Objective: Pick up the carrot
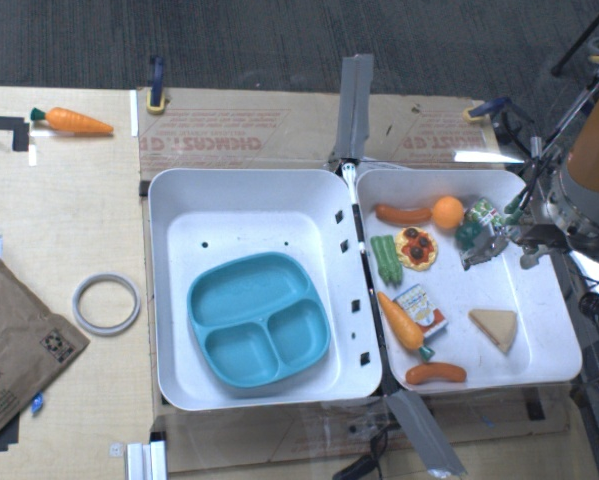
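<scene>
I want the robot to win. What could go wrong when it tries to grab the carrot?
The orange toy carrot in the right white bin touches a small printed box, so the grey two-finger gripper might nudge or pinch that instead. A red sausage lies nearby, similar in colour. Another orange carrot sits on the bench, outside the bins: possibly a wrong target.

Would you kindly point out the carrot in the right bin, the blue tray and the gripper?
carrot (pixel 400 320), camera view, middle of its orange body.
blue tray (pixel 203 306), camera view, left rim.
gripper (pixel 501 250), camera view, between its fingertips.
</scene>
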Action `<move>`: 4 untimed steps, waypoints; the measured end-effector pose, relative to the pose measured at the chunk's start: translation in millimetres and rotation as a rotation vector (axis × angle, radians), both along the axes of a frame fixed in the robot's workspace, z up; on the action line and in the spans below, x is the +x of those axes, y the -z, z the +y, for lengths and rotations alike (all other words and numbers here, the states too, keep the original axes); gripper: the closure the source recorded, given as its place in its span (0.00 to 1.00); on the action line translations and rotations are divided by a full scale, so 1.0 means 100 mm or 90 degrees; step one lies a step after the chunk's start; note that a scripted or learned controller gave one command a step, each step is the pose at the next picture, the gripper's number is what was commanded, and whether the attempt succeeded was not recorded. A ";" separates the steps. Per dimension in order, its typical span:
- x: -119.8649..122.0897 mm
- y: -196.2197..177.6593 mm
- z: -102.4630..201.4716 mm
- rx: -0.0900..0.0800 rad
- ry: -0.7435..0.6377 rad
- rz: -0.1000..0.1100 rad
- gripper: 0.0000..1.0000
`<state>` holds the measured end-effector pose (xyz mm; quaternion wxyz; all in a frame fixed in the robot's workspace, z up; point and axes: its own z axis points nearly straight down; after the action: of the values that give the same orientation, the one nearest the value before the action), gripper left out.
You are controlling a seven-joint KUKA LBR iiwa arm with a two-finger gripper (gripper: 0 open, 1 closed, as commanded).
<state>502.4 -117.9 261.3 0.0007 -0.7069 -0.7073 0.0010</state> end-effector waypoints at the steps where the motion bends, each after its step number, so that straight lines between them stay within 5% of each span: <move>1: 1.00 1.13 -0.82 0.000 -0.034 0.000 0.00; 2: 1.57 1.68 -0.63 -0.001 -0.014 -0.003 0.00; 3: 0.92 1.18 -0.70 0.000 -0.071 -0.001 0.00; 4: 0.38 1.71 -0.98 0.006 -0.086 0.001 0.00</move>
<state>540.3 -216.3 90.7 0.0042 -0.6576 -0.7534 -0.0020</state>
